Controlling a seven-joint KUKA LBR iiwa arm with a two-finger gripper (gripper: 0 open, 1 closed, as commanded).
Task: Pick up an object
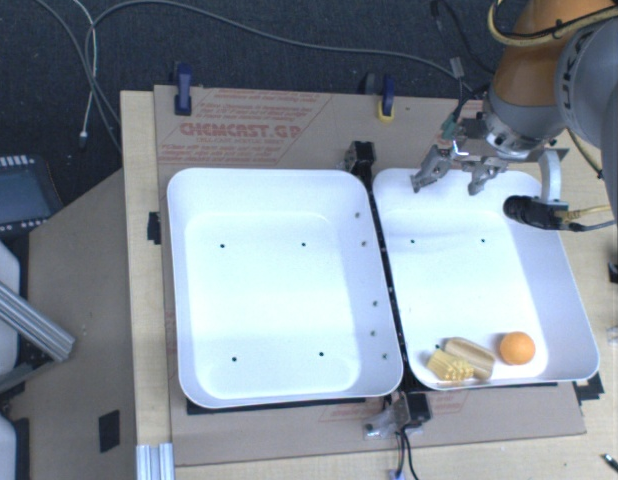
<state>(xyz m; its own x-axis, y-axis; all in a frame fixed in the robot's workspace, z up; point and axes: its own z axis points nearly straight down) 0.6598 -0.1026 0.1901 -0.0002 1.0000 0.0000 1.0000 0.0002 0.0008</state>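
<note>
White plastic, smooth and faintly glossy, forms the two shallow bins on the table; the left bin (279,288) holds nothing to grasp, while the right bin (469,258) carries three small things at its lower edge, toward the lower right of the frame. The orange ball (517,348) is round and probably light, but likely to roll off a slanted pinch, so a grip straight across its middle looks safest; just left of it lies a tan roll (469,352), elongated and seemingly firm, best taken across its narrow width; touching that roll, the yellow corn piece (450,368) looks bumpy and rigid, its ridges offering some bite. The three crowd together, so a stray finger could nudge a neighbour. The gripper (455,172) hovers at the upper rim of the right bin, well apart from these things; its fingers stand spread, with nothing between them.
</note>
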